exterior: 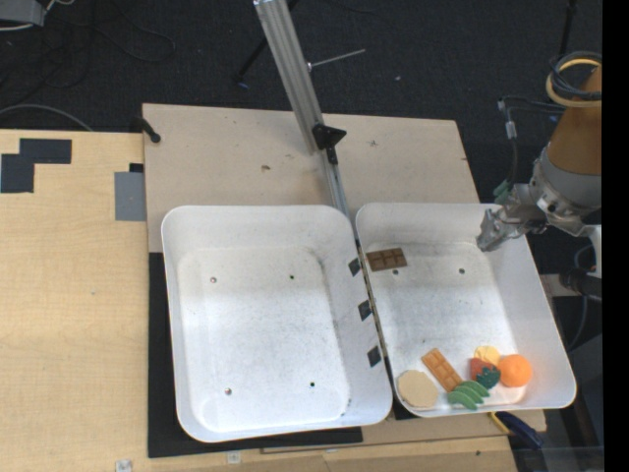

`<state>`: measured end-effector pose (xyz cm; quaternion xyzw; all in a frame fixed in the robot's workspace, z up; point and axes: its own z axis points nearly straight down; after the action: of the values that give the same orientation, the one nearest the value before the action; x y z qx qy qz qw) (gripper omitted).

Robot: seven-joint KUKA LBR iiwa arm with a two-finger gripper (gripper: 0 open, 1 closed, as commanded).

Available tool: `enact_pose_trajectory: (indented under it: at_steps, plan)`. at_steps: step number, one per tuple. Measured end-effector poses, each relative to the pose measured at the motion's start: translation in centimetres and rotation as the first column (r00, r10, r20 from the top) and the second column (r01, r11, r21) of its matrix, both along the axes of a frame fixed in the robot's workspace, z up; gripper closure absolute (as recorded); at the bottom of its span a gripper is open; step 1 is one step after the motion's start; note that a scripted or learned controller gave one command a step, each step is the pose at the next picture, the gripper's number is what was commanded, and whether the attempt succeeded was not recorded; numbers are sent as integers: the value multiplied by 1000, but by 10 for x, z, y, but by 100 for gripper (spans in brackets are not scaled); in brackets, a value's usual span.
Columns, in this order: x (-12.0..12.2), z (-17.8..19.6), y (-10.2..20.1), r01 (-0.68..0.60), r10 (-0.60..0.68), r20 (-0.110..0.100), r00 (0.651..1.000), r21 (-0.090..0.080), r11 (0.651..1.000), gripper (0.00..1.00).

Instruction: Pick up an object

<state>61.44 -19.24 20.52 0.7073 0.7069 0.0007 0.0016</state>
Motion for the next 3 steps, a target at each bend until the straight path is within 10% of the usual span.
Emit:
enact_pose_trajectory:
  at_steps: [1,3]
  plan:
    - [5,53,-10,-3,3,1,1000,-1,1000,100]
    - [12,46,91,-5,5,-7,1000,4,1000,100]
